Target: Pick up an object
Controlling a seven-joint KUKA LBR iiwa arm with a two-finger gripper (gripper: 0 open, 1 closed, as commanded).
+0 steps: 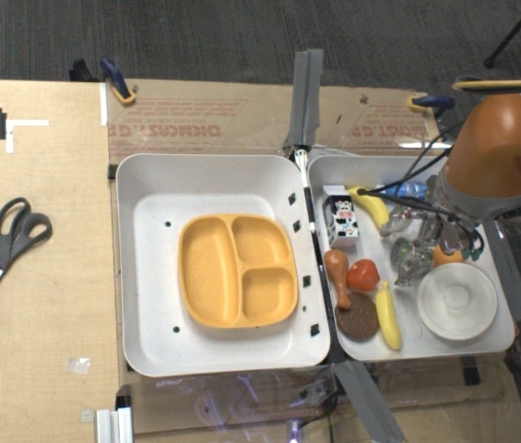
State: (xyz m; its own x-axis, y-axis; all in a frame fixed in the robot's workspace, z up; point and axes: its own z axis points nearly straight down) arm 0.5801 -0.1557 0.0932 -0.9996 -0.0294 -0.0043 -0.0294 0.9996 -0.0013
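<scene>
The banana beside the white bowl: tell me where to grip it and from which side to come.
Grip the banana at its middle, coming from above with fingers across its width. It lies flat and lengthwise, with the white bowl to its right and the brown cookie close on its left, so its ends are likelier clearer.

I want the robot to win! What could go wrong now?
The gripper hangs over the right bin, where toys crowd together. It might close on nothing, or bump the white bowl. The tomato, chicken leg and lower banana lie so close that grabbing one could knock the others.
</scene>
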